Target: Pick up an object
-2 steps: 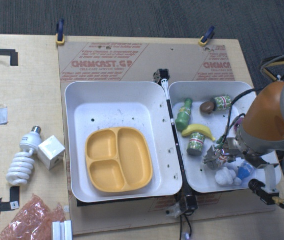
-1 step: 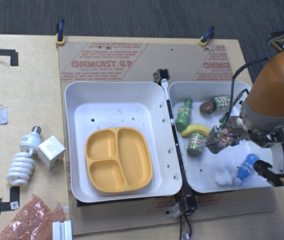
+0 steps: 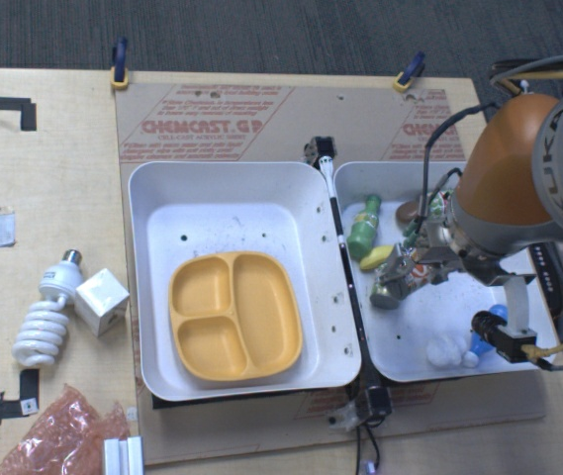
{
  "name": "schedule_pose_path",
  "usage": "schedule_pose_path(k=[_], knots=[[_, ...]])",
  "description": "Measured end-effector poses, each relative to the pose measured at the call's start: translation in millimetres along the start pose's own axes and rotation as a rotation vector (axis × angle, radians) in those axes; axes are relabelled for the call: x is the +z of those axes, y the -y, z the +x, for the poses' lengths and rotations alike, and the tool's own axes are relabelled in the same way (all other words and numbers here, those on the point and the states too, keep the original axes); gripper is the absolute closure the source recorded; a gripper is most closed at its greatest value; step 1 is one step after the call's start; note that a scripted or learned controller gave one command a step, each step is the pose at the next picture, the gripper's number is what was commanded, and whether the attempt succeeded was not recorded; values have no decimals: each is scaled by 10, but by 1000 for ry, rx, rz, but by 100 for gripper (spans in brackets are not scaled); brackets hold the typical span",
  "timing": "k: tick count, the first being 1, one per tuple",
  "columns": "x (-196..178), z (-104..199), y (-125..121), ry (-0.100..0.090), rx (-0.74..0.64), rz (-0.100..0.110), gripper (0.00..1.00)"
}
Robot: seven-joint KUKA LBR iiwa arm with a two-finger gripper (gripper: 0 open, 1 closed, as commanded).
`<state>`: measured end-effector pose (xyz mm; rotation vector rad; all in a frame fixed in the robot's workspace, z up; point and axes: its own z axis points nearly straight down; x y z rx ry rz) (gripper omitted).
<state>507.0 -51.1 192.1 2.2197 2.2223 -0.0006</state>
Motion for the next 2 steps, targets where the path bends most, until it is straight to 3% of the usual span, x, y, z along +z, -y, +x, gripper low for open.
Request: schedule_pose_path(k=[1, 2], knots=[[0, -131, 293, 0, 3, 1, 100], [-141, 264, 280, 0, 0, -2, 100]])
